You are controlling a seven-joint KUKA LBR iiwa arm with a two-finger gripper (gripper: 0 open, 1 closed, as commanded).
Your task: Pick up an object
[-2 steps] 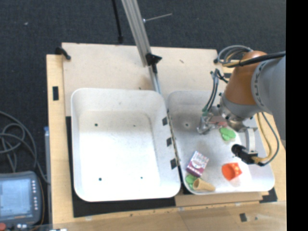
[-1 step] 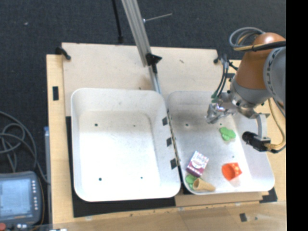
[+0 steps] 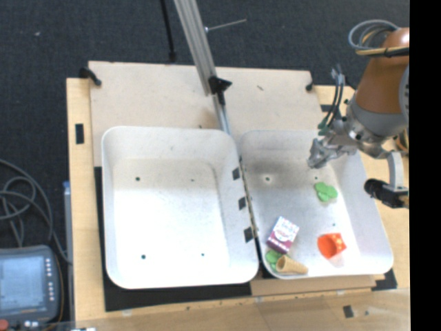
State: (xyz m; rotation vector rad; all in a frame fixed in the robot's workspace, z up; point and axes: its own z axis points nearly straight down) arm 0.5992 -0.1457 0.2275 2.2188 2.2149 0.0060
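Bench (image 3: 158, 92): pale board, two shallow white bins carried side by side.
Left bin (image 3: 117, 150): seen w/ a few dark specks on its floor.
Right bin (image 3: 375, 247): all small objects are held in its right and near parts.
Arm (image 3: 379, 88): reached in from the right, orange band seen above the wrist.
Gripper (image 3: 317, 158): positioned over the far part of the right bin, above the green piece; finger state cannot be told, nothing seen betw. them.
Purple-white box (image 3: 282, 234): tilted, near the front.
Orange object (image 3: 331, 245): right of the box, apart.
Green piece (image 3: 326, 192): poss. a small toy, mid-right.
Tan cone (image 3: 292, 265): at the front rim, beside a small green bit (image 3: 273, 258).
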